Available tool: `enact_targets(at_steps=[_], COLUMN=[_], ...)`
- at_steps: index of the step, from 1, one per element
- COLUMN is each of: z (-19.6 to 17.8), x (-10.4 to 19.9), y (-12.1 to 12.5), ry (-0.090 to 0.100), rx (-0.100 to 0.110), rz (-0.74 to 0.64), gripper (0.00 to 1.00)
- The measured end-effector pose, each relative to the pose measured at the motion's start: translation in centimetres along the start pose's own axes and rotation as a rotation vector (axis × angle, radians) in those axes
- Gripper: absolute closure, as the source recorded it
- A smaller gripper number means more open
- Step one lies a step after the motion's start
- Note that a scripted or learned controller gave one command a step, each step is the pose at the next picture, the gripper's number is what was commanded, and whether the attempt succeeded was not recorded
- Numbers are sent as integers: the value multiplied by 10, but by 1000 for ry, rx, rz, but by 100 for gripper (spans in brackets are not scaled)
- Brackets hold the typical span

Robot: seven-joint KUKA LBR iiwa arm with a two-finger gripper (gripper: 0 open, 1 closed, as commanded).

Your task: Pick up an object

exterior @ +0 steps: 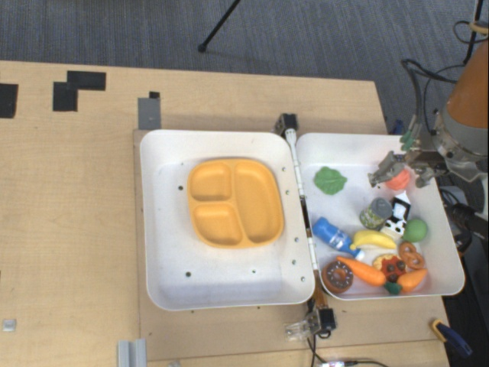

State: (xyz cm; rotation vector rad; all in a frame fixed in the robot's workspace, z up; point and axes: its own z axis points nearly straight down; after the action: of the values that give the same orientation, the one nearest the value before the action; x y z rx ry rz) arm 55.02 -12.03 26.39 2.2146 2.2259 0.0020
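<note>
My gripper [400, 171] hangs over the upper right part of the right bin [359, 153], reaching in from the right. A salmon-red toy [397, 180] sits between its two dark fingers, and they look shut on it. Below it in the bin lie a grey-green round toy [375, 214], a black-and-white cow [396, 220], a green ball [416, 230], a banana [374, 240], a blue bottle [334, 235], a carrot [366, 271] and a brown disc [338, 276]. A green leaf [330, 180] lies alone at the upper left of this bin.
The left bin [168, 228] holds a yellow-orange divided plate [233, 202] in its middle. A pretzel [411, 254] and small red and orange pieces [397, 272] crowd the right bin's lower right corner. Cables run off the bench at the right.
</note>
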Motion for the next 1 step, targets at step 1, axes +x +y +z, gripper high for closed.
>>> enact_targets(at_steps=[1], z=[78], x=[-50], y=[8], ry=[0], rx=[1], rz=[-301], gripper=[0])
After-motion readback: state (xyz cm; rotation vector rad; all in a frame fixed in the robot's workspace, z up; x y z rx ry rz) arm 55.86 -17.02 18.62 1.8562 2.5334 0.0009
